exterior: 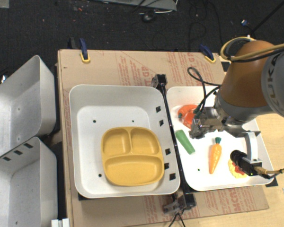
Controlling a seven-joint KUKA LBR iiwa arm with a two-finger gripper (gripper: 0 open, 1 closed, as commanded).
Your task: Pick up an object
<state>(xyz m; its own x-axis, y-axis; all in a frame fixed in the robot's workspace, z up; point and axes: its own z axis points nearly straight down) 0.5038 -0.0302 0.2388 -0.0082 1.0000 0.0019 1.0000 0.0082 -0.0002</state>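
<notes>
A: What is seen from the camera view above the surface [132, 65]?

B: Two shallow white bins are set side by side on it. In the left bin [85, 103] a yellow divided tray [131, 156] is laid flat, near the bin's middle and toward its near side. In the right bin [203, 181] several small things are scattered.

A: Which things are found there?

B: A green block [184, 141] is lying at a slant close to the bin's left wall. An orange carrot toy [215, 156], green at its far end, is placed just to the right of it, apart from it. A red-orange object [187, 112] is seen farther back, partly covered by the arm [248, 82]. Near the right-hand near corner a yellow and red item [236, 170] is sitting under a black piece; its kind cannot be told.

A: And the tool?

B: The tool [198, 129] is lowered over the far-left part of the right bin, between the red-orange object and the green block. It is possibly touching the red-orange object, though the view there is crowded. Whether it is spread or closed cannot be told, and nothing is seen held in it.

A: Is anything lifted?

B: All the things are seen resting on the bin floors.
</notes>
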